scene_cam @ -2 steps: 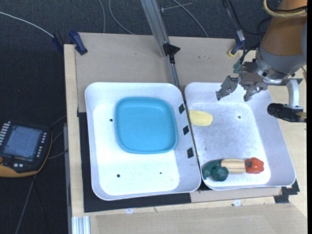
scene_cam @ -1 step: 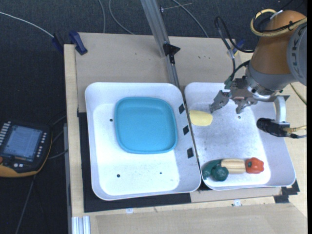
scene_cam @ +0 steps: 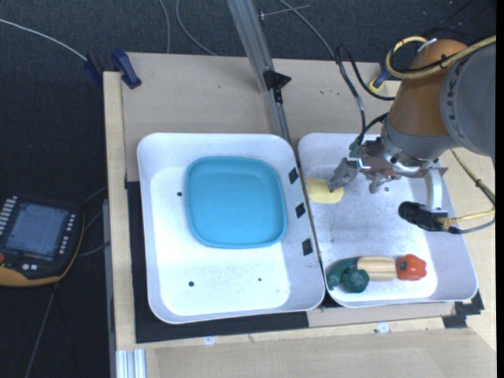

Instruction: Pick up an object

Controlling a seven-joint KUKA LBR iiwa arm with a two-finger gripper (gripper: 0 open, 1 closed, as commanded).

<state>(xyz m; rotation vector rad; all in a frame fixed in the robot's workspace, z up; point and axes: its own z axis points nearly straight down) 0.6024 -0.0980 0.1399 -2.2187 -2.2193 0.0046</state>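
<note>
Arm: the grey KUKA arm with the orange band (scene_cam: 425, 93) reaches in from three o'clock and hangs over the upper part of the right shallow white bin (scene_cam: 461, 270).

Hand: the two-finger hand (scene_cam: 361, 178) sits low over the right bin, pointing toward nine o'clock. Its dark fingers look spread, one toward the yellow piece and one toward the bin's middle, with nothing between them.

Nearest object: a small pale yellow soft-looking lump (scene_cam: 324, 191) lies at the nine o'clock edge of the right bin, just beside the hand's leading finger; whether they touch is too fine to tell.

Other candidates: along the six o'clock edge of the right bin lie a dark green rounded toy (scene_cam: 348, 277), a tan cylindrical piece (scene_cam: 376, 268) and a red tomato-like toy (scene_cam: 410, 268), close together in a row and well apart from the hand.

Left bin: the left shallow white bin (scene_cam: 157, 211) holds a light blue square plastic plate (scene_cam: 235, 201) near its middle.

Surface: the pale wooden surface (scene_cam: 197, 85) carries both bins side by side.

Progress: nothing is lifted yet. The hand appears to be lining up on the yellow lump, so the approach is judged mostly done; closing on it and raising it remain.

Risk: the lump sits against the bin wall, which may crowd one finger.
</note>
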